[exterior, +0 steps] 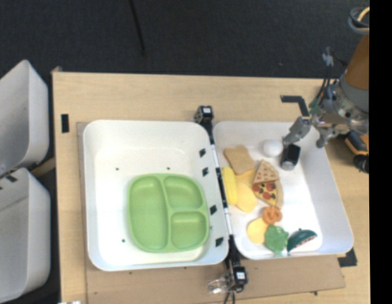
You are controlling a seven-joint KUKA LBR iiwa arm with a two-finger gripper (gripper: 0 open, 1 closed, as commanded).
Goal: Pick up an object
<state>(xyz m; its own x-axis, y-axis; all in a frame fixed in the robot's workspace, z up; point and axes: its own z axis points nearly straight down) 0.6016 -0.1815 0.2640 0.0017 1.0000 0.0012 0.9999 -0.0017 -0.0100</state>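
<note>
Green and divided, a plate (167, 213) lies in the left bin (101, 170). In the right bin (328, 189) we see the gripper (289, 152) low near the far wall, just beside a small white ball (271, 147); whether it is clasped or spread we cannot tell. Nearer to us lie a tan cracker (239, 159), a pizza slice (266, 182), a yellow piece (237, 192), an orange piece (271, 215) and what may be a broccoli floret (276, 239)
</note>
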